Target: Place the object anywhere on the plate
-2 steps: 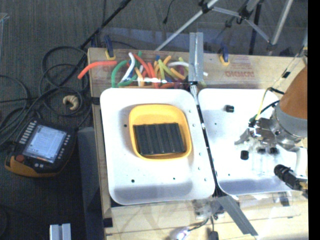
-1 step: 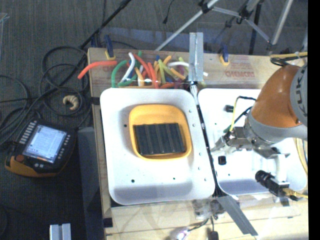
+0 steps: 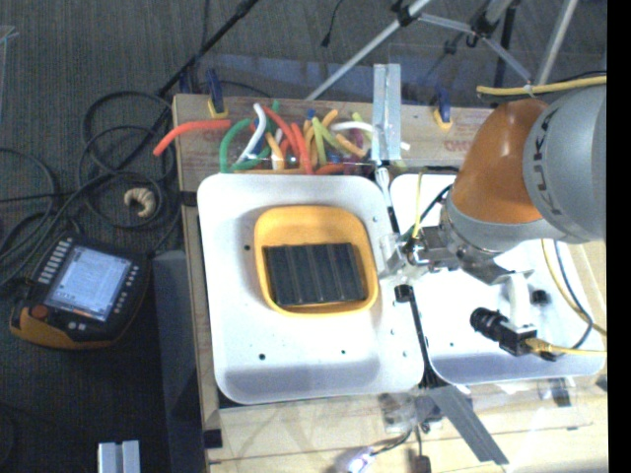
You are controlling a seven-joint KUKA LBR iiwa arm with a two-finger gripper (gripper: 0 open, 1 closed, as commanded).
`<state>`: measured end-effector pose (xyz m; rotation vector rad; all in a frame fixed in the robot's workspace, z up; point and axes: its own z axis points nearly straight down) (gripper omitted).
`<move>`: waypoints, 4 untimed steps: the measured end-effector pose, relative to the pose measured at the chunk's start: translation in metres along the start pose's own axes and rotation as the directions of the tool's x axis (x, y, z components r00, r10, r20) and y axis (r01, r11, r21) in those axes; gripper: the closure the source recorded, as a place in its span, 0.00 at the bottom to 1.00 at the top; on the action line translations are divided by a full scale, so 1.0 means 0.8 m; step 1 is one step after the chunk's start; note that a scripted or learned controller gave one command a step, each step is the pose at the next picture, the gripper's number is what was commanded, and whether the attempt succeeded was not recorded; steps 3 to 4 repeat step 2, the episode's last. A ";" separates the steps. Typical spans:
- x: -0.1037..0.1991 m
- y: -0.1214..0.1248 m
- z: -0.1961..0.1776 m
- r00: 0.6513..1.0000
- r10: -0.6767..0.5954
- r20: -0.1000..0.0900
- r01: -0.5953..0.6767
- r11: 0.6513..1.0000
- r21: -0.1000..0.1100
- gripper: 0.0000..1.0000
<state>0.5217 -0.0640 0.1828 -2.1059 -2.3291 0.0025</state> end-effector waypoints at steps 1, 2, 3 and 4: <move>0.060 0.052 0.000 0.980 -0.201 0.002 0.201 0.980 0.000 1.00; 0.060 0.052 0.000 0.980 -0.201 0.002 0.201 0.980 0.000 0.00; 0.060 0.052 0.000 0.980 -0.201 0.002 0.201 0.980 0.000 0.00; 0.060 0.052 0.000 0.980 -0.201 0.002 0.201 0.980 0.000 0.00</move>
